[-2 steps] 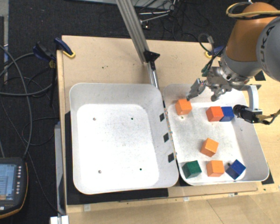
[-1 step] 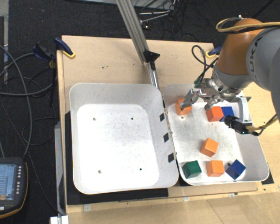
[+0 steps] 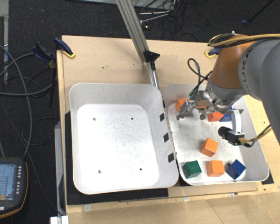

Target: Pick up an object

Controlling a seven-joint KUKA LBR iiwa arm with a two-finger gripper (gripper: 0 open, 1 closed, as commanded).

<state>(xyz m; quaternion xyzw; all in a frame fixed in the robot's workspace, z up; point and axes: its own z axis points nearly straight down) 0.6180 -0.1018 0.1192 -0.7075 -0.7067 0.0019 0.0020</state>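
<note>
a pale wooden worktop [image 3: 107,55] sits on a dark floor strewn with cables, and it carries two shallow white bins side by side. the left bin [image 3: 114,90] has a bare speckled floor. the right bin [image 3: 256,164] holds small coloured blocks: an orange block [image 3: 209,147] near the middle, another orange block [image 3: 215,168] at the front between a green block [image 3: 192,169] and a blue block [image 3: 235,169], and more orange pieces at the back, partly hidden under the arm. the grey arm with its orange band reaches in from the right, and its claw [image 3: 189,107] hangs low over the back of the right bin, next to an orange piece [image 3: 181,104]; whether the claw is apart or together cannot be told. no block is seen held. judging by looks, the blocks are light, stiff and not fragile, with flat faces. the middle orange block stands apart from its neighbours, so pinching two opposite flat sides there seems the easiest hold.
</note>
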